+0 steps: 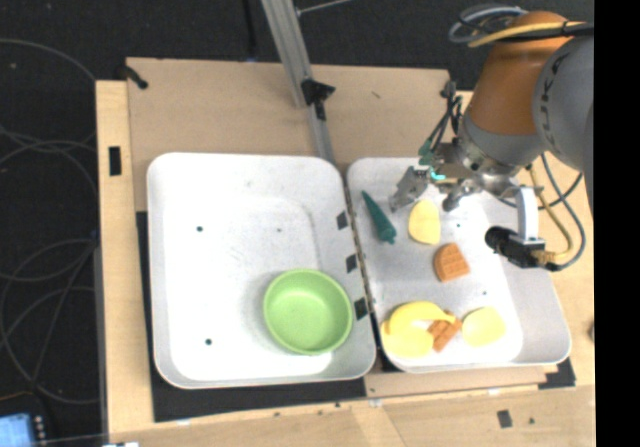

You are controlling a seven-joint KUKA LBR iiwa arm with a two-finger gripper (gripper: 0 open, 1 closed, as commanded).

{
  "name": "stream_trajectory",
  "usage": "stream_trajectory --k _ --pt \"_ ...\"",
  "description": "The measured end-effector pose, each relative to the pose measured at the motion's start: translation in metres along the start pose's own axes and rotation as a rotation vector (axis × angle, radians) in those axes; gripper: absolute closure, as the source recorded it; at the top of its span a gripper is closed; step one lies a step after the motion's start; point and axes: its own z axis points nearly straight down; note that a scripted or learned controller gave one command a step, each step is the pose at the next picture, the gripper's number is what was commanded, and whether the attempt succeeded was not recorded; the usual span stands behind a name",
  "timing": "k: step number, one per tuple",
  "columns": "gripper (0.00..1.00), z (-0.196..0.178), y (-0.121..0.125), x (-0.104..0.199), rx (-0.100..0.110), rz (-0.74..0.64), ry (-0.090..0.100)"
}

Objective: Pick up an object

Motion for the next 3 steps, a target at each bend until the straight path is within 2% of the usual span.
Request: stream_trajectory --k 1,2,3 --pt "0.0 0.058 0.008 0.001 0.006 0.001 -0.004" --pt "0.0 0.105 0.008 -0.001 0.002 0.003 -0.005" --pt "1.0 0.091 0.009 -0.001 -0.004 0.006 -0.003"
